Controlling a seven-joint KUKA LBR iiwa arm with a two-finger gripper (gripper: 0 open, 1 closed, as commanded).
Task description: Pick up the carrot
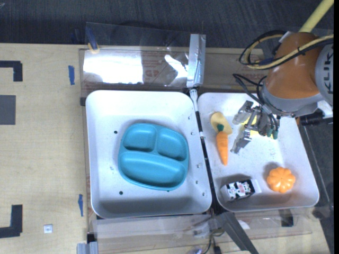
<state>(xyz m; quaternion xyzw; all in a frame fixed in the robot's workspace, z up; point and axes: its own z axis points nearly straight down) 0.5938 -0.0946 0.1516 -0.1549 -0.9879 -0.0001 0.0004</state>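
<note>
This is a robotics lab bench, not anybody's kitchen. I work over a pale plywood bench top marked with black tape corners and small strips of blue tape, the sort laid down for calibration or placement. Two shallow white bins, a left bin and a right bin, sit side by side with a clear plastic panel standing behind them. My own arm carries loose yellow and black cables (hardly household wiring). The food here is toy-like: a plastic-looking pumpkin and a blue divided tray.
</note>
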